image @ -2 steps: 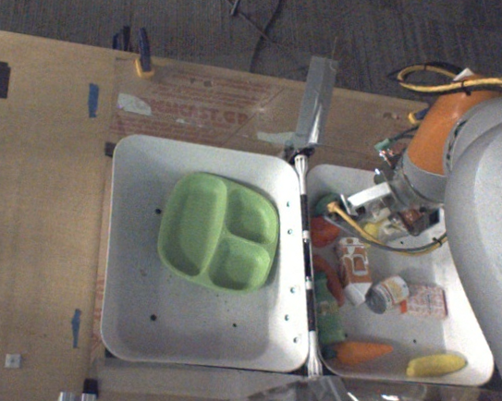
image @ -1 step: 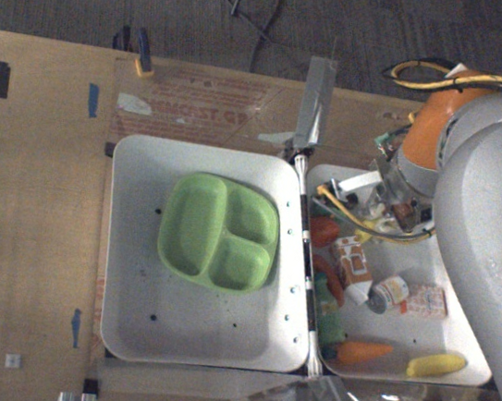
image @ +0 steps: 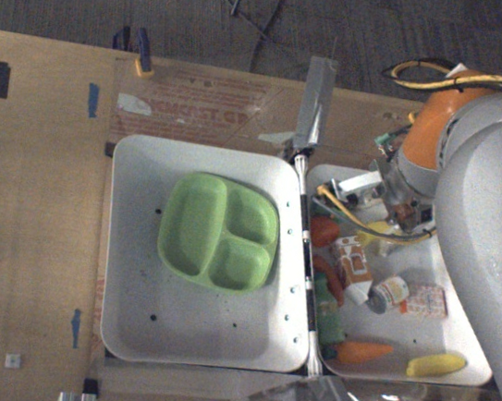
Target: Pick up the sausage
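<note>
Plate (image: 219, 231), green, sectioned, in left bin (image: 131, 252); right bin (image: 455, 337) holds carrot (image: 362, 352), banana (image: 436, 365), bottle (image: 388, 293); jaws' state unclear.

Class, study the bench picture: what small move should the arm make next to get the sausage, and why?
Probably ease the gripper toward the dividing wall: it sits over the right bin's far end, while the reddish, sausage-like piece lies against that wall among other items.

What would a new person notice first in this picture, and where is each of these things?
The bright green divided plate stands out, alone in the left bin. The big grey arm with its orange band reaches in from the right over the right bin, which holds a jumble of toy food, including a carrot and a banana at its near edge.
</note>
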You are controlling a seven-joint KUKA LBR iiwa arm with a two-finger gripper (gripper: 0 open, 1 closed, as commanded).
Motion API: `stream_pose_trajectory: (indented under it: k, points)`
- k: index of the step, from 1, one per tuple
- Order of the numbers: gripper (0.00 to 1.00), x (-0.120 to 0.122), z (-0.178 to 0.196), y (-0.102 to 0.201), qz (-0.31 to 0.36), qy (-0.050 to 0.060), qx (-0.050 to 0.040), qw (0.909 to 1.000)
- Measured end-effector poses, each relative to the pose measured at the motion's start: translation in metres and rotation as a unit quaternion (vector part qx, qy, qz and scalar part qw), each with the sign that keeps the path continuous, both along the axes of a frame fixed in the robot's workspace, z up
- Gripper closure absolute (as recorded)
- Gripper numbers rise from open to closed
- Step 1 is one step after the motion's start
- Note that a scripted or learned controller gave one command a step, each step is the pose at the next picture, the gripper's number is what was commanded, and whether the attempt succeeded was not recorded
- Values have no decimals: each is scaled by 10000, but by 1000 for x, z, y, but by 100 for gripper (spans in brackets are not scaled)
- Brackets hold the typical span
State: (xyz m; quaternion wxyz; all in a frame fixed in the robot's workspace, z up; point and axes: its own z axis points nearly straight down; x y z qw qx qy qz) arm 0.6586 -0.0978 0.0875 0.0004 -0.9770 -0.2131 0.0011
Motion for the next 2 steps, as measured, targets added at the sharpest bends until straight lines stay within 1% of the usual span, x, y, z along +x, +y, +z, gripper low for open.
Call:
stream_pose_trajectory:
  k: [1, 2]
  points:
    - [0, -54, 1, 3, -743, -29, 5, 9972]
    - [0, -54, 0, -88, -1100, -26, -12, 9939]
